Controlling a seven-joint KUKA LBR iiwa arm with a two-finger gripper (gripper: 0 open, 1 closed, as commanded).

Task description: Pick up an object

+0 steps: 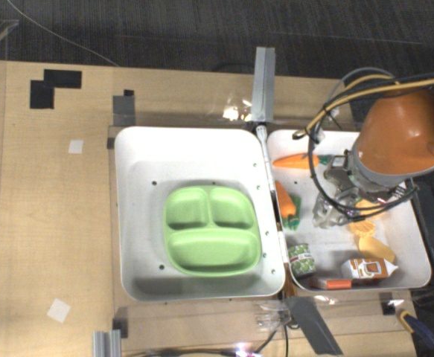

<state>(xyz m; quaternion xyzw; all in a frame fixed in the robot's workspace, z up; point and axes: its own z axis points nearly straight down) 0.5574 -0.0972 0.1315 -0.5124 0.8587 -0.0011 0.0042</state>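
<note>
Left white bin (138,199): green three-compartment plastic tray (212,230), untouched. Right of it, the shallow right-hand bin (414,262) holds an orange carrot-shaped toy (295,161), small green-patterned can (301,259) and orange carton (371,268). Claw (330,210) low between carrot and carton; its state cannot be told. Judged step: descent to grasp. Next: close on one item, lift

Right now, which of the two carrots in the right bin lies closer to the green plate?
The carrot lying lengthwise against the bin's left wall, leafy green end toward the camera. The other carrot lies crosswise at the far end, partly under the arm's cables.
</note>
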